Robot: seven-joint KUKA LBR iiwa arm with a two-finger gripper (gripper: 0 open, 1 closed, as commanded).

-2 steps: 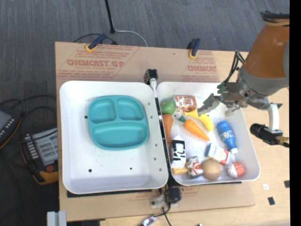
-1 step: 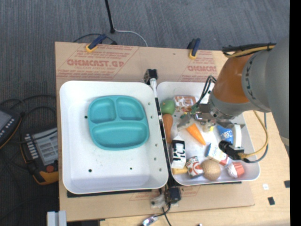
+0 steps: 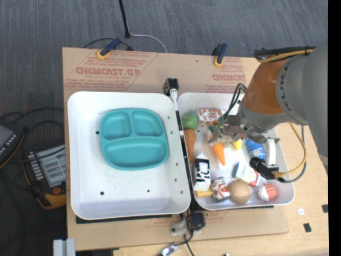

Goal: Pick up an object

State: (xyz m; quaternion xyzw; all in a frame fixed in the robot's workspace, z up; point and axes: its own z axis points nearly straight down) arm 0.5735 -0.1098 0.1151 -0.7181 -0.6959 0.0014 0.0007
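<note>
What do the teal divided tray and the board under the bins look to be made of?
Teal divided tray: likely moulded plastic, smooth with a soft sheen and rounded compartment edges. Brown board under the bins: looks like paper-faced sheet, matte with red print; its core can't be told.

Brown bench (image 3: 80, 79) bears left bin (image 3: 85, 196), right bin (image 3: 285, 196)

Dark grey carpet (image 3: 213, 15) covers the floor around the counter (image 3: 122, 73), a brown board held at its far edge by 2 clamps (image 3: 109, 48). Black cables (image 3: 122, 9) trail across the far floor.
</note>
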